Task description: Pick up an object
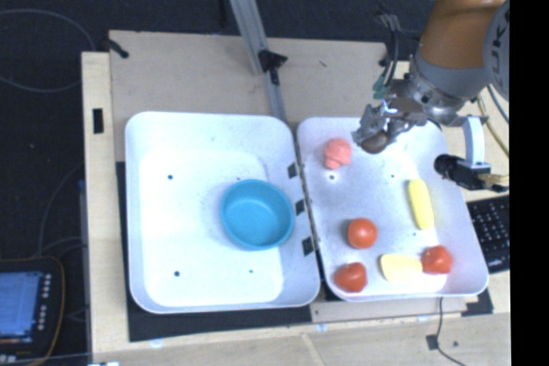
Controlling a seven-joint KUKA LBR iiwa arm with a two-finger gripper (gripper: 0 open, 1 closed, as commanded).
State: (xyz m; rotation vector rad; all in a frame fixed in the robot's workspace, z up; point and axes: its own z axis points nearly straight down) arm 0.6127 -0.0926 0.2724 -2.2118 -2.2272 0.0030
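My gripper (376, 136) hangs over the far edge of the right bin (390, 176), just right of a pink lumpy object (337, 153) that lies near the bin's far left corner. Nothing shows in its grasp. Lower in the same bin lie a long yellow piece (419, 203), a red ball (362, 232) in the middle, a second red ball (350, 276) at the near edge, a pale yellow block (401, 267) and a third red ball (437, 259) beside it.
The left bin (171, 184) holds a blue bowl (256, 213) toward its right side. A grey metal post (249, 21) slants up from the gap between the bins at the back. A keyboard (493, 227) sits past the right bin's right wall.
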